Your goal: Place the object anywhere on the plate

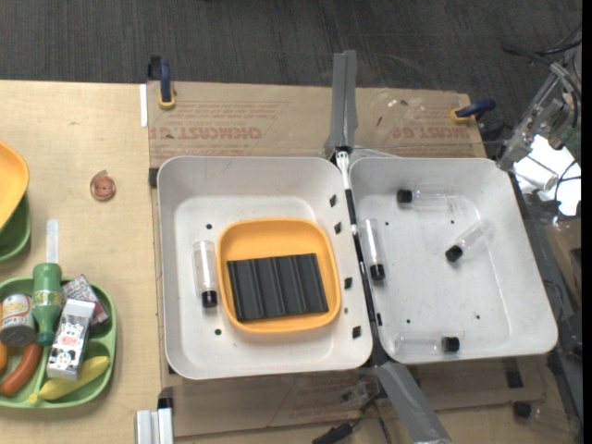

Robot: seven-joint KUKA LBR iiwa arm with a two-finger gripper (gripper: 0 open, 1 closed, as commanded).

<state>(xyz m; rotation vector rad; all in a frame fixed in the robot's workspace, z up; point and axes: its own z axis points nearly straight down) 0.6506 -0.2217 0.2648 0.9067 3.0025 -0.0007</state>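
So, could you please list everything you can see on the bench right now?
White bins: two, side by side.
Plate: one, orange, left bin.
Ridged block: one, dark grey, on the plate.
Clear tubes with black caps: five; one left of the plate, four in the right bin.
Green tray of toy food: one, far left.
Clamps: two, blue and yellow, cardboard's far edge.

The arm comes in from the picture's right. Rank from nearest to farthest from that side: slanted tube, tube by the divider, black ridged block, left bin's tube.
1. Slanted tube, middle of the right bin.
2. Tube by the divider, right bin's left edge.
3. Black ridged block, on the orange plate.
4. Left bin's tube, left of the plate.
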